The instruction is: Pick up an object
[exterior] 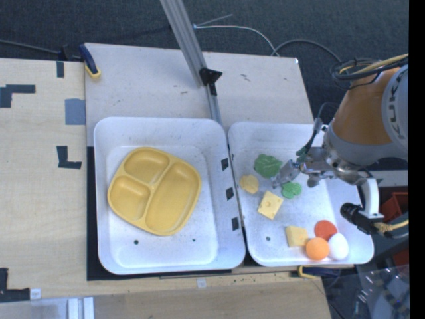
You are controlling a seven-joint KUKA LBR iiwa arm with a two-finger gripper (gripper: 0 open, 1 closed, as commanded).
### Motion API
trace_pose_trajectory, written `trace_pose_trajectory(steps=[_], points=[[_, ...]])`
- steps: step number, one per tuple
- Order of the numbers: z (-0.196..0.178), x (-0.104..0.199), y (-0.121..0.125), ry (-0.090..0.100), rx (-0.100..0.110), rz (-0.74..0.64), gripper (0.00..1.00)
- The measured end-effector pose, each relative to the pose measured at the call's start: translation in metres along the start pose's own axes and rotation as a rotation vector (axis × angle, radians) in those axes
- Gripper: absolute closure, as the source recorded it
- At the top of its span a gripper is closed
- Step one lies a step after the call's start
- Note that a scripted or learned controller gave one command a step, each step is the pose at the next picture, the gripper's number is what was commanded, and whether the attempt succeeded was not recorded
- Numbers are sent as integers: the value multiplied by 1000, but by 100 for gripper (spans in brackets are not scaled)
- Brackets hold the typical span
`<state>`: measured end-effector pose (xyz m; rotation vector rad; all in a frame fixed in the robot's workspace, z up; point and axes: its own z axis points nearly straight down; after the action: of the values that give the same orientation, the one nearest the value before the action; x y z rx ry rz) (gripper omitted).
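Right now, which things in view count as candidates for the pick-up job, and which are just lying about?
Belongs to the job:
claw, low in the right bin
green leafy piece
small green piece
yellow cheese wedge
small yellow lump
yellow block
orange ball
red ball
white egg

Just lying about:
yellow divided tray in the left bin
metal pole

Both white bins (pixel 226 145) look like matt plastic, speckled w/ scuffs. Far left of the claw (pixel 291 173), the yellow tray (pixel 154 190) is smooth plastic w/ a soft sheen. Just below-left of the claw, the cheese wedge (pixel 269 205) looks matt, prob. foam or plastic. Desk (pixel 40 178) off to the left: pale wood-grain laminate. Above-left, a ribbed metal rail (pixel 182 28), brushed finish.
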<state>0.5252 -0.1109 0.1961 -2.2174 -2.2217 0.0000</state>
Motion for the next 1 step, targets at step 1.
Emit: trace_pose_trajectory(steps=[1], points=[[9,43,-23,0,3,-2,0]])
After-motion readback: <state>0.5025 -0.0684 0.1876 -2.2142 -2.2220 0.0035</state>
